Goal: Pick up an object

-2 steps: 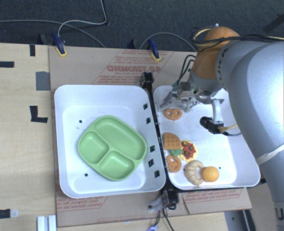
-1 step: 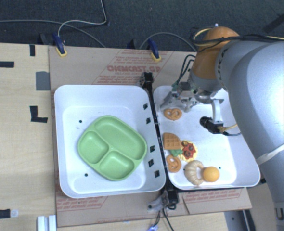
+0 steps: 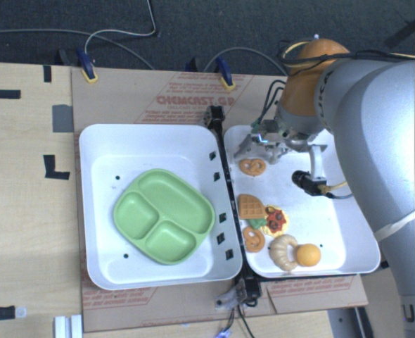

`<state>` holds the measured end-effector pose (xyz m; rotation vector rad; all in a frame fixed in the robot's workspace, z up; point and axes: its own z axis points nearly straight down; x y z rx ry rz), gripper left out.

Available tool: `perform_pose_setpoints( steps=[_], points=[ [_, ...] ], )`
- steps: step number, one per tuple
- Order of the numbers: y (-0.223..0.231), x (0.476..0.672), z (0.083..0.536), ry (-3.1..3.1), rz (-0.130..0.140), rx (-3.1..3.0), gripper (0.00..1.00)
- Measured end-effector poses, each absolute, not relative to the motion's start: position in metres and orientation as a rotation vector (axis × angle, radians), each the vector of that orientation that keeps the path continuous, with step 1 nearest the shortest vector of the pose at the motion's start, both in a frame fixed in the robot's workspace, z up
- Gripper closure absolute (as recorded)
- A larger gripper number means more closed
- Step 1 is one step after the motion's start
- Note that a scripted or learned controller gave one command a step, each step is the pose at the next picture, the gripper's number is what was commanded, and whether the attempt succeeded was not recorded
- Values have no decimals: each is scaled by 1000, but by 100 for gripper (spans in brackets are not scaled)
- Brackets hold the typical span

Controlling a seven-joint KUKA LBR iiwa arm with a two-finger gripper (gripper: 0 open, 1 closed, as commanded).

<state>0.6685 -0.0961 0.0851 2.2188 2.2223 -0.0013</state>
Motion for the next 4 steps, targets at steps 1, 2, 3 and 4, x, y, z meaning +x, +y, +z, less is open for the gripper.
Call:
perform_pose_setpoints(
  steps=[1, 2, 3, 4],
  points=[
    [-96, 669, 96, 2222, -1, 2216, 100],
    [-96, 669, 95, 2222, -2, 2217, 0],
    [-109, 631, 86, 2221, 1, 2219, 0],
    [-107, 559, 87, 2221, 0, 2221, 0]
  ],
)
